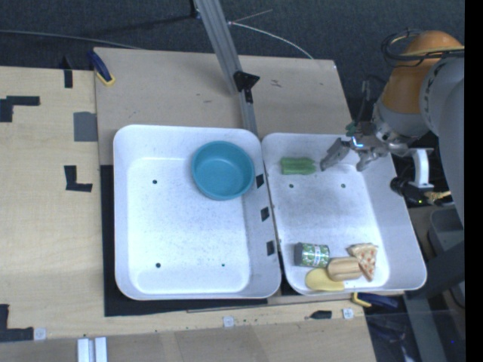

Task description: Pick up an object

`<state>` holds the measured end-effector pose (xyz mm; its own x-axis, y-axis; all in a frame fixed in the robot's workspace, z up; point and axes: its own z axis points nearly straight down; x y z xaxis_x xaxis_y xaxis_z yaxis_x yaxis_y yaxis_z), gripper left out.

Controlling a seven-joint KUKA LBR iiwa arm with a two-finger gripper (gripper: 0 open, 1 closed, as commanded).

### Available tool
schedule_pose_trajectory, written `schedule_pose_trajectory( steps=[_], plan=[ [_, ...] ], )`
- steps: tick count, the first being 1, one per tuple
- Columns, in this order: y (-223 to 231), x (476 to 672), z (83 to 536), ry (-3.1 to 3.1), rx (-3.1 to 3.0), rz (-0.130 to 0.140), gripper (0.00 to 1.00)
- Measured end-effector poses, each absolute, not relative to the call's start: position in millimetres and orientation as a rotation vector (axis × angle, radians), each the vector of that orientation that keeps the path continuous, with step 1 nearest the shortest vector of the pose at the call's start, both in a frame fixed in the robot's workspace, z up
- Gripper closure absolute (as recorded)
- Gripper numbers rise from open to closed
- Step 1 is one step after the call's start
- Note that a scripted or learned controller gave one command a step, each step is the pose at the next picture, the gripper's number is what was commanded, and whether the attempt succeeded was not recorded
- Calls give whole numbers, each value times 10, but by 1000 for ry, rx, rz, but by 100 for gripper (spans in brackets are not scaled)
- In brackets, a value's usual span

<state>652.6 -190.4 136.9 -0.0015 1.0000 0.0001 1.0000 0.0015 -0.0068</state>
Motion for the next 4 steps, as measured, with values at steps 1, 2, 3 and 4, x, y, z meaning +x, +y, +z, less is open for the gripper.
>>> schedule_pose_trajectory(
  steps=[1, 2, 3, 4],
  plan=[
    [-1895, 6521, 857, -2224, -2218, 5, 0],
    [-1890, 6529, 986, -2227, -2217, 5, 100],
    [-1949, 6615, 1492, -2226, -2222, -2, 100],
    [-1949, 6622, 2137, -2227, -2223, -4, 100]
  ],
)
